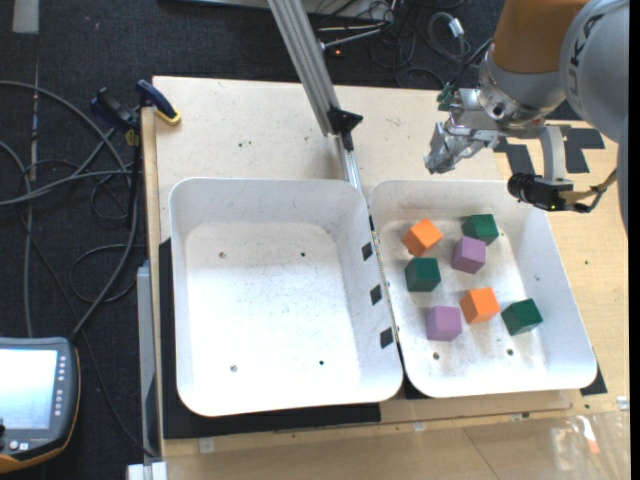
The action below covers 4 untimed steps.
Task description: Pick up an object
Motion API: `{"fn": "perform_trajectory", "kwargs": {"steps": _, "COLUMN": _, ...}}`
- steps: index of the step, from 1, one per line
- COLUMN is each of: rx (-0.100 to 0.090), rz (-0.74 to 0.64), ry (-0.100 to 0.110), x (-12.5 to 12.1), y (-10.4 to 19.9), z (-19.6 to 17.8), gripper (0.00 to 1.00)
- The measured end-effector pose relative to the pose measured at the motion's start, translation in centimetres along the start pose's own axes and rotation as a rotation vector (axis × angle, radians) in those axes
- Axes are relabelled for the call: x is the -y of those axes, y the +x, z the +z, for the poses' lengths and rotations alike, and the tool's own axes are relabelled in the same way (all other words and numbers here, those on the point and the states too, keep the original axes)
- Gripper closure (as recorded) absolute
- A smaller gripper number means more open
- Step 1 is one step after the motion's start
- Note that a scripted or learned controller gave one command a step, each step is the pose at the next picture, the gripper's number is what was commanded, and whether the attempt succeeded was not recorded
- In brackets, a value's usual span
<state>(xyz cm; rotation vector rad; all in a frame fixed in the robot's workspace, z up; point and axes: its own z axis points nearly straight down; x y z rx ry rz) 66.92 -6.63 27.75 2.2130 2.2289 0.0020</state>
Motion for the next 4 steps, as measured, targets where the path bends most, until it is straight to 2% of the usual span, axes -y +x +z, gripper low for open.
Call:
{"fn": "perform_trajectory", "kwargs": {"steps": 1, "rx": -0.001, "rz": 0.000, "ry": 0.002, "x": -0.5, "y": 4.4, "z": 0.8, "gripper": 1.00}}
{"fn": "perform_trajectory", "kwargs": {"steps": 3, "rx": -0.001, "rz": -0.001, "ry": -0.001, "x": -1.2, "y": 15.4, "z": 1.2, "gripper": 1.00}}
{"fn": "perform_trajectory", "kwargs": {"steps": 4, "rx": 0.001, "rz": 0.004, "ry": 0.000, "x": -1.2, "y": 15.1, "z": 1.2, "gripper": 0.00}}
